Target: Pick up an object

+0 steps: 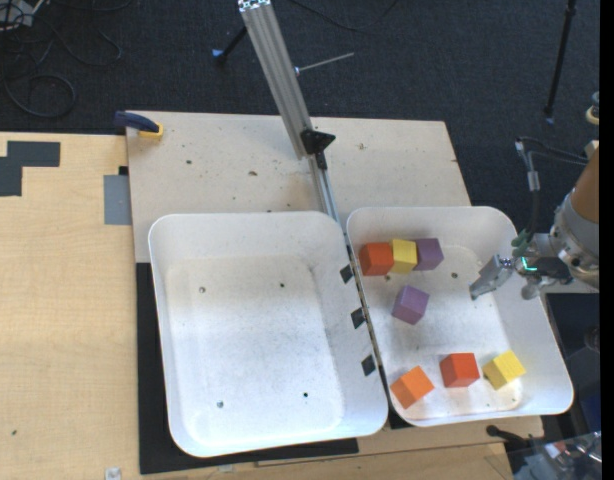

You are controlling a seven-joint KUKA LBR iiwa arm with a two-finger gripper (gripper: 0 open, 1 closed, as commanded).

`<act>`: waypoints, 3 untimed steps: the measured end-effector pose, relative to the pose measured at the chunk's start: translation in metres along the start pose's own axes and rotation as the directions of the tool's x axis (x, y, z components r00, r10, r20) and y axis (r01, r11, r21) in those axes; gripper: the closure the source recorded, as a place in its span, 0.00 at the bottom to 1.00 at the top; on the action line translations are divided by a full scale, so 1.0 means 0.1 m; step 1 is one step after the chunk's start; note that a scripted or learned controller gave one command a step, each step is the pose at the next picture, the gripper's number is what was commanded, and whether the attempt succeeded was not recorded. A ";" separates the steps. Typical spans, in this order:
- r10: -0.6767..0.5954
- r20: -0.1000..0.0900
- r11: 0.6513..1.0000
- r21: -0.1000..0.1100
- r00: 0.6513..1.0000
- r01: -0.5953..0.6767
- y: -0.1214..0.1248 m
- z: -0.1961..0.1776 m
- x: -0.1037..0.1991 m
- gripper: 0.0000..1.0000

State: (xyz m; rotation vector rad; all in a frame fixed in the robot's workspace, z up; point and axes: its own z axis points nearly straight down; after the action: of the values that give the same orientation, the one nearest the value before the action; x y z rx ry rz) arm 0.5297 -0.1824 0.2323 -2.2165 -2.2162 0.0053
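The right bin (442, 211) holds several small blocks. A red block (376, 258), a yellow block (404, 254) and a purple block (428, 253) sit in a row near its far left. A second purple block (410, 304) lies alone in the middle. Along the near side lie an orange block (414, 385), a red block (459, 370) and a yellow block (504, 369). My gripper (508, 282) hovers over the bin's right edge, open, with nothing between its fingers. It is right of the lone purple block and above the near yellow one.
The left bin (177, 230) adjoins the right bin along a divider with black clips (355, 316). A slanted aluminium pole (279, 68) rises behind the bins. A blue and yellow clamp (139, 123) lies at the bench's far left corner.
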 end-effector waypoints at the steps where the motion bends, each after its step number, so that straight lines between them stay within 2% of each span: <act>1: 0.001 0.001 1.000 -0.005 1.000 -0.001 0.01 -0.02 -0.01 0.00; 3: 0.002 0.000 1.000 0.000 1.000 -0.002 0.09 0.91 0.06 0.00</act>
State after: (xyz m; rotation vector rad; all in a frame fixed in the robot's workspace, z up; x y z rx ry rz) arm 0.5384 -0.1766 0.1411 -2.2190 -2.2135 0.0059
